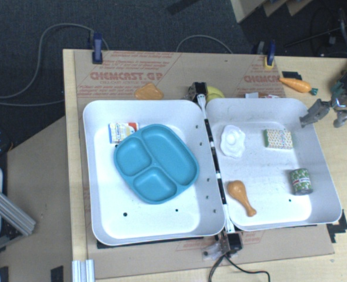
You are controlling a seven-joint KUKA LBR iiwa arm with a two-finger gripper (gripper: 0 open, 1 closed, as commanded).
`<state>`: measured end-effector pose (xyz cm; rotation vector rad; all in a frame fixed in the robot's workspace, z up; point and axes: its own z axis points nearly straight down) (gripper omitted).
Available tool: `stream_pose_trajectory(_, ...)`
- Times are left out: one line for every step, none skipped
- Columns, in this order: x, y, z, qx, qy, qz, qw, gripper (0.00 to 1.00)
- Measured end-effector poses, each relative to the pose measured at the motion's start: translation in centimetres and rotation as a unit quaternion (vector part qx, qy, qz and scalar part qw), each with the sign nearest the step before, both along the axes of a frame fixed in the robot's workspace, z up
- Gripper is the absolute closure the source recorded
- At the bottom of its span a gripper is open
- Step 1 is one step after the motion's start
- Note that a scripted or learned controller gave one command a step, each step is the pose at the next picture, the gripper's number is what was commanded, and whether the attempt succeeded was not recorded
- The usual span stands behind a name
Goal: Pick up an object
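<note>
Bins number two, holding six objects; end effector grip state unclear.

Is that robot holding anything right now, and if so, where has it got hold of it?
Nothing. The tool sits at the right bin's upper right edge with nothing between its fingers.

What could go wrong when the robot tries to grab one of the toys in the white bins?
The end effector sits at the right bin's far edge, so it might bump that rim going in. The small green patterned can is round and could roll away. The blue plastic divided plate in the left bin looks wide and flat, probably too hard to pinch.
</note>
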<state>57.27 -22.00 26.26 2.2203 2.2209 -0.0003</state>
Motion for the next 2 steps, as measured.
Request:
stream_pose_trajectory(-0.3,-0.2,-15.1,0.0036,0.008,0.000,1.0000,0.00)
stream_pose_trajectory(-4.1,0.1,-17.1,0.0046,0.002,0.001,1.0000,0.00)
